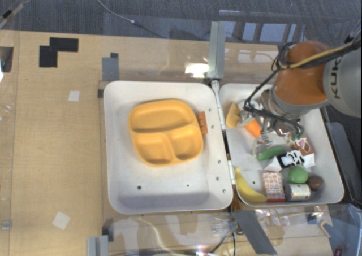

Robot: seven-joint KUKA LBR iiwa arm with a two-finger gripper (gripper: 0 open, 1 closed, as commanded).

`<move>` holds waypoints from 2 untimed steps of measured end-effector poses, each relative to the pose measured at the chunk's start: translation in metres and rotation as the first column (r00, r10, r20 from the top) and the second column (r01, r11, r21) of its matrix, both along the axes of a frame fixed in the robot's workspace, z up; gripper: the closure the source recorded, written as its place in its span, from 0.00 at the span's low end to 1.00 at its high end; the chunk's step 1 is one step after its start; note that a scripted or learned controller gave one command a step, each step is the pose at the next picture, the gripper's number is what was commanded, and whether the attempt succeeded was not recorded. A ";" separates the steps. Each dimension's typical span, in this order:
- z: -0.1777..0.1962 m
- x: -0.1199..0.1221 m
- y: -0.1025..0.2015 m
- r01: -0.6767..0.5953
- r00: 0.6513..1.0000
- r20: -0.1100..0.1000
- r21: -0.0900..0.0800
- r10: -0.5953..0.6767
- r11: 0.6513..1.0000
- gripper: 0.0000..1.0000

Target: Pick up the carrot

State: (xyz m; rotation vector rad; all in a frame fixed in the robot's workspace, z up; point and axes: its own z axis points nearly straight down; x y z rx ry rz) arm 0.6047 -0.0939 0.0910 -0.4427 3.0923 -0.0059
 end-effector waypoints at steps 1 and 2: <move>0.016 0.006 0.002 -0.003 1.000 0.020 0.000 0.003 1.000 1.00; 0.016 0.005 0.002 -0.004 1.000 0.019 0.000 0.004 1.000 0.00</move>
